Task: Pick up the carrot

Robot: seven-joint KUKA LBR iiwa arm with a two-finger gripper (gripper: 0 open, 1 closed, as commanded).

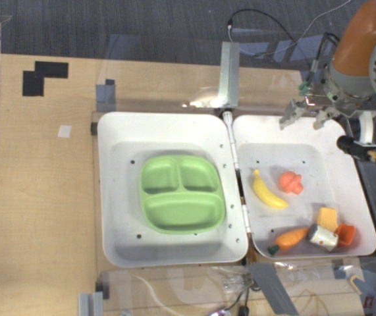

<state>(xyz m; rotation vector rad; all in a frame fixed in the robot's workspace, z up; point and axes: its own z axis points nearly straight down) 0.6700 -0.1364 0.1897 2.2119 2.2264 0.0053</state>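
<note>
The carrot point(288, 239), orange with a dark green stub at its left end, lies near the front edge of the right bin point(267, 137). My gripper point(304, 117) hangs over the far rim of that bin, well behind the carrot. Its two fingers are spread apart with nothing between them.
In the right bin also lie a yellow banana point(267, 191), a red-orange fruit toy point(291, 182), a yellow block point(328, 218), a white cylinder point(322, 237) and a red-orange piece point(346, 234) next to the carrot. The left bin point(118, 137) holds a green divided plate point(181, 194).
</note>
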